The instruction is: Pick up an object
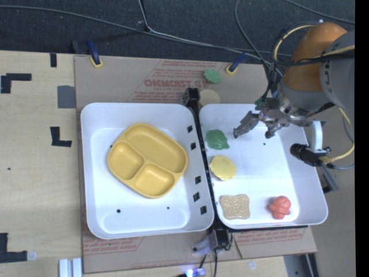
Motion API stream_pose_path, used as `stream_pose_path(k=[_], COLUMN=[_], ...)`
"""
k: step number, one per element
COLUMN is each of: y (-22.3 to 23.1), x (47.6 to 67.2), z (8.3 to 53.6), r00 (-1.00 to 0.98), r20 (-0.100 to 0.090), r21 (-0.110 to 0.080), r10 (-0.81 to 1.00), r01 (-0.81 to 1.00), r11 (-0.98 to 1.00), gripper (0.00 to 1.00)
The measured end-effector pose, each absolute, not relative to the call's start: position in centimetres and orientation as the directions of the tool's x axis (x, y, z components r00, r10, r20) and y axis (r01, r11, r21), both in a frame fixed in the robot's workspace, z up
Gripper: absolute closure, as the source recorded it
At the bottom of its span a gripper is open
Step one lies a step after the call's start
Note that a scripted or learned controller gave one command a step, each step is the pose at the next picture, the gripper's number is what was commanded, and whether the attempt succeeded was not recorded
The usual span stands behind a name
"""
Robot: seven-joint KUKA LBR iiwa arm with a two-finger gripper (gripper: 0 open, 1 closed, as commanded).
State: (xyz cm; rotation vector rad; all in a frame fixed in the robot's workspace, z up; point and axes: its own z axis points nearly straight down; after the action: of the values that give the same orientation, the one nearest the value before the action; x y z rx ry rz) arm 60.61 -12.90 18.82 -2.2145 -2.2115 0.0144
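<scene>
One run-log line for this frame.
gripper: open, above right bin, holding nothing | nearest: green piece | yellow tray: left bin

The arm (340, 68) is grey with a big round orange band (314, 51). Black and yellow cables loop around it. At about nine o'clock sits a dark gripper (253, 128), maybe metal.

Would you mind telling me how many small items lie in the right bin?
4. A green piece near the divider, a yellow piece just below it, a tan piece at the front edge, and a red piece at the front right. None appears hidden.
</scene>
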Motion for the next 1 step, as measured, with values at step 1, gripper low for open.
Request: stream_pose_path(k=[1], y=[-12.87], x=[60.94], z=[19.58], r00=[-0.002], r20=[0.000], r21=[-0.002], r10=[1.000], r01=[1.000], r11=[0.002], gripper=[0.00])
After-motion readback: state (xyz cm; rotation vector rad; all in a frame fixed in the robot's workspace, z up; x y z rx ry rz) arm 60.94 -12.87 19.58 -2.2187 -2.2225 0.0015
